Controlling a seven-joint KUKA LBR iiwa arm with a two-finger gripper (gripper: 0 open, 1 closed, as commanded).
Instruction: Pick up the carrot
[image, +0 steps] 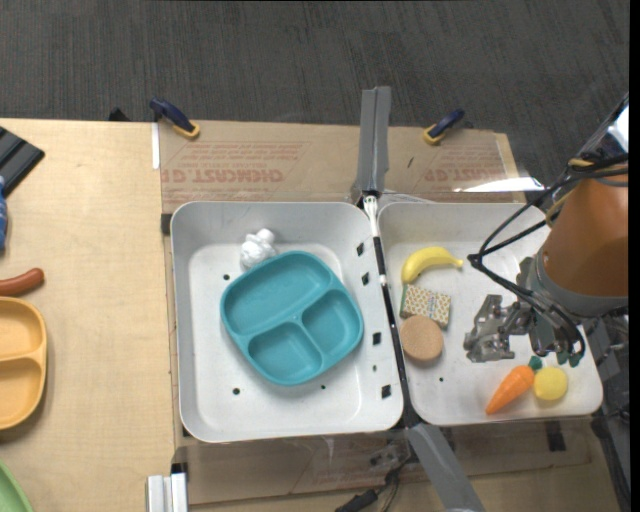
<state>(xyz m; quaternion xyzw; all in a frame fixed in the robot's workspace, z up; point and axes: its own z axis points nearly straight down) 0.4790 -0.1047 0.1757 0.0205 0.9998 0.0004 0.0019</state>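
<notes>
The carrot (511, 388) was seen lying at the near edge of the right bin (455, 405), touching a small yellow fruit (550, 383) — not yet lifted. Just beyond it the end effector (490, 338) was poised, nothing visibly held; its opening could not be judged — the grasp was still to be made.

Carrot (510, 388) in right bin (440, 412) — tray (290, 318) in left.

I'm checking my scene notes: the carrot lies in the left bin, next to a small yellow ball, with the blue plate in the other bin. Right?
Not quite. The camera view shows the carrot in the right bin, next to the small yellow ball. The blue plate sits in the left bin.
</notes>
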